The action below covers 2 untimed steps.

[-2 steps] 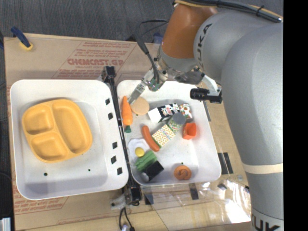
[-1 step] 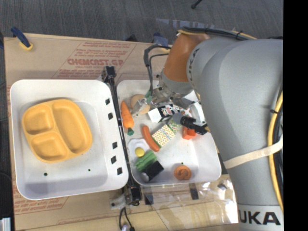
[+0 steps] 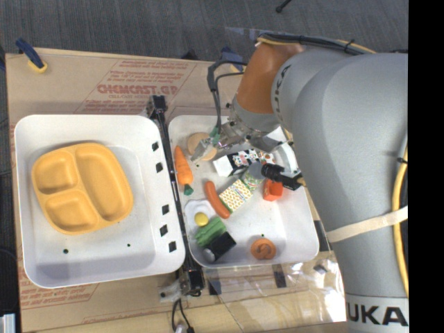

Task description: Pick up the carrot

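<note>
**Camera view: carrot pick, status entry — not yet grasped**

Item 1, carrot (image 3: 182, 167): orange, with a green stub at its near end. Lies lengthwise along the left wall of the right bin (image 3: 300, 250), just beside the divider between bins. Nothing touches it.

Item 2, gripper (image 3: 220, 140): sits low at the back of the right bin, near a round tan item (image 3: 196, 144), a little behind and right of the carrot's far end. Open or closed: cannot tell, as the wrist hides the detail. No object is seen held.

Item 3, remaining right-bin contents: an orange sausage-like piece (image 3: 216, 199), a patterned packet (image 3: 236, 194), a red block (image 3: 272, 189), a small yellow item (image 3: 201, 219), a green piece (image 3: 207, 232) against a black block (image 3: 221, 246), a round brown item (image 3: 262, 249).

Item 4, left bin (image 3: 28, 262): holds a yellow divided plate (image 3: 82, 186).

Progress, judged: approach only. Outstanding: position over the carrot, descend, close, lift clear.
</note>
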{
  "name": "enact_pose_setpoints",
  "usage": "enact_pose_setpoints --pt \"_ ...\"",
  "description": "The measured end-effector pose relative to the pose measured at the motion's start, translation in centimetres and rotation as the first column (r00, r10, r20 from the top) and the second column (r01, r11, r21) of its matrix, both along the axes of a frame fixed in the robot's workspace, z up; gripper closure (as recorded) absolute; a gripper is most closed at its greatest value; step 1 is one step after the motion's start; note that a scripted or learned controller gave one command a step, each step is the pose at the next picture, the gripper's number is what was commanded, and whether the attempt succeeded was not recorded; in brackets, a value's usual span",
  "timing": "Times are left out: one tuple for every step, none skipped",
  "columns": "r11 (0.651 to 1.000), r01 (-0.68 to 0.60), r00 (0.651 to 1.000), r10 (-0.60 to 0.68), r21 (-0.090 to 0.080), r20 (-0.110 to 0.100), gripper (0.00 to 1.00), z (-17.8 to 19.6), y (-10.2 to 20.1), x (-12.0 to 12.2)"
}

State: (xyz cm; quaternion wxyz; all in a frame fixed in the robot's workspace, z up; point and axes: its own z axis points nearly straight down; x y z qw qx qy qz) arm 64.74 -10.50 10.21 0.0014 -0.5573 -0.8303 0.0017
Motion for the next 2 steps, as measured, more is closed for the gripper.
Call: enact_pose_setpoints --pt "0.982 0.189 0.982 -0.189 0.005 0.013 1.0 9.6 6.9 1.2" --pt "0.973 0.231 0.973 -0.231 0.006 0.005 1.0 12.5 15.0 -1.1"
